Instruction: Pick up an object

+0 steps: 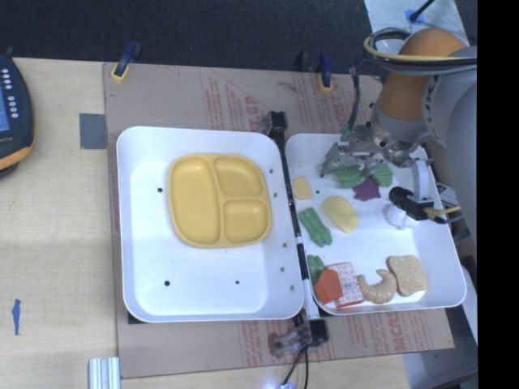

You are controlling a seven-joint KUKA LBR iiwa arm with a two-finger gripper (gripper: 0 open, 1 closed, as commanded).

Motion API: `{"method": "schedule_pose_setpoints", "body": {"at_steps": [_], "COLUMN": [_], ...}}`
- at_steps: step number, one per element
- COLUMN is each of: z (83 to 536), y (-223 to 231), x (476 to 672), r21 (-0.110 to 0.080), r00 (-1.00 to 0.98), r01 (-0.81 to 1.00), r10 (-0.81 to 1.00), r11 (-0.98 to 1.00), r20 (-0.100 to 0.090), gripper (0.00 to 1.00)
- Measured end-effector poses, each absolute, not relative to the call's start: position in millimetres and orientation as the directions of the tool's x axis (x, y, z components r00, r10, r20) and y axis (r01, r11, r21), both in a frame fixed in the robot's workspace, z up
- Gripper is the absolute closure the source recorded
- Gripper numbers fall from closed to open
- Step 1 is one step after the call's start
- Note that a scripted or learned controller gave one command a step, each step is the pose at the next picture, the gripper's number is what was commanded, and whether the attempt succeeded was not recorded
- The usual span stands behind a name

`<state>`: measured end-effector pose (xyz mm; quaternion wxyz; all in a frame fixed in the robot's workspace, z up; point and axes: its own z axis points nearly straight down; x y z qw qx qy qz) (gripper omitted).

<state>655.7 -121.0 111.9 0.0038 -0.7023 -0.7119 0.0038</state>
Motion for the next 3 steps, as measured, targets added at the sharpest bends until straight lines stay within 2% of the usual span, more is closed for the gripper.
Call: {"method": "schedule_pose_setpoints", "body": {"at_steps": [1, 2, 3], "z": [90, 93, 91], "y": [-116, -125, -108], "x": [604.2, 659.0, 573.2], "r21": [-0.010, 0.003, -0.012], "r00": [-0.003, -0.007, -0.001], "r01": [1.000, 1.000, 1.000], "r10": [1.000, 1.000, 1.000], "r11": [0.003, 0.007, 0.001], "r20": [0.001, -0.001, 0.002], "gripper": [0.00, 0.00, 0.00]}}
